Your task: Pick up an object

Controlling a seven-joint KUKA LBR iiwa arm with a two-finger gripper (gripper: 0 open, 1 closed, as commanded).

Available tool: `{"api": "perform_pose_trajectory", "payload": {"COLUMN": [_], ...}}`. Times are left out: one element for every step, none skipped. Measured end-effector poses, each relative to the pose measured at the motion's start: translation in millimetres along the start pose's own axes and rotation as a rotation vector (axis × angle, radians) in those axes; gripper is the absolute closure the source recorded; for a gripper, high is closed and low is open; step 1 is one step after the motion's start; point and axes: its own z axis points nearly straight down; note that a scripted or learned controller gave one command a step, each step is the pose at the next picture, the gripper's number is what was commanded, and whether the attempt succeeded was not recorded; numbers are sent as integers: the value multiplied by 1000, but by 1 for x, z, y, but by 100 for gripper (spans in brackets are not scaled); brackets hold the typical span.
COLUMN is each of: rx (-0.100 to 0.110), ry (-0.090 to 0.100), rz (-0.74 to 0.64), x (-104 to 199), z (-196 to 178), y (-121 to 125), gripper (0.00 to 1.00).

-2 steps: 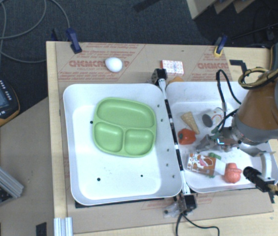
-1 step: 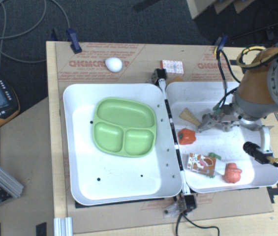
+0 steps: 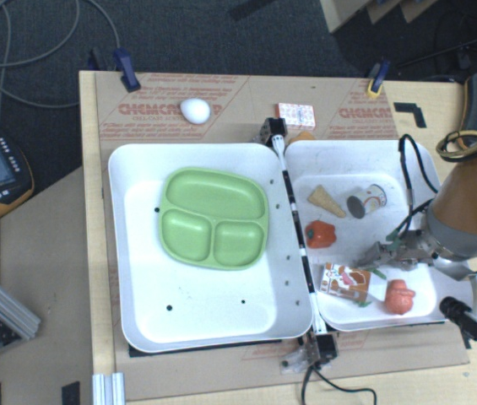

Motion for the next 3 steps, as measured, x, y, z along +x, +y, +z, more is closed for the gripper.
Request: {"api": "perform_pose_trajectory", "payload": {"rx": [-2,-3,-2], "ry": [0,0,0], "rz": [0,-3,-2], "x": [0,34,33], "z": [-10,-91,-91], "y": [1,14,14], "gripper": [100,100,0]}}
